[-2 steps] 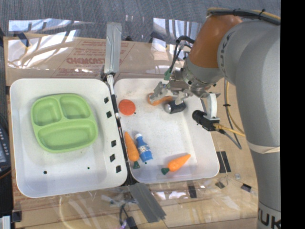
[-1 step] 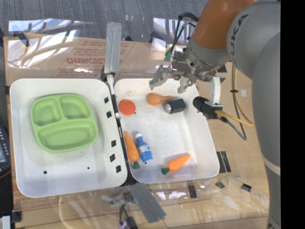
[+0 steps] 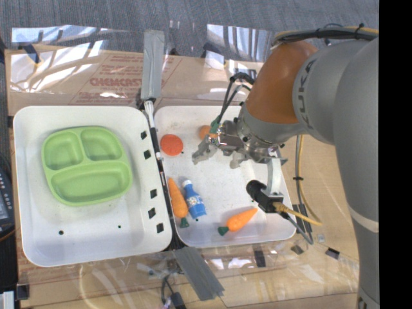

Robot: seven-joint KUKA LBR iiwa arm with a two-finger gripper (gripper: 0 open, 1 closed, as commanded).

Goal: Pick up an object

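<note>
The gripper (image 3: 219,152) hangs over the right bin (image 3: 193,118), its two fingers (image 3: 201,153) spread wide with nothing between them. Bare white floor lies under and around the fingertips.

Taking the red disc (image 3: 171,145) as the landmark: it lies just left of the fingers, near the right bin's left wall. A small orange piece (image 3: 205,132) sits to the disc's right, partly hidden by the wrist. Below the disc, one carrot (image 3: 177,200) lies along the left wall, touching or almost touching it. A small blue and white bottle (image 3: 194,200) lies just beside that carrot. A second carrot (image 3: 237,221) lies further right and lower, close to the front rim. Between the disc and the second carrot the floor is open.

Count: two carrots, one disc, one bottle, one orange piece.

Left of the disc, the left bin (image 3: 26,172) holds one green divided tray (image 3: 87,166), with free space around it on all sides.
</note>
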